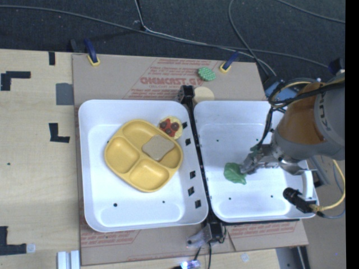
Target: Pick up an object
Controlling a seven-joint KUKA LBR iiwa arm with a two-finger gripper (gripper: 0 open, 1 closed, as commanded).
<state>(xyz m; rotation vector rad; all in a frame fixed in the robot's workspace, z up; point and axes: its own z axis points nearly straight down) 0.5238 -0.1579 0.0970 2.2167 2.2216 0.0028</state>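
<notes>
A green leafy toy (234, 173) lies on the floor of the right bin (224, 206), a little left of the bin's middle. My gripper (249, 165) reaches in from the right and sits low, right against the toy's right edge. From this slant I cannot see how its tips stand around the toy. The grey arm with its orange band (300, 119) rises behind it at the right.
The left bin (95, 206) holds a yellow divided tray (144, 153) with a tan slice (157, 147) on it and a small red and yellow item (170, 126) by its upper right. A green object (206, 73) lies on the cardboard behind the bins.
</notes>
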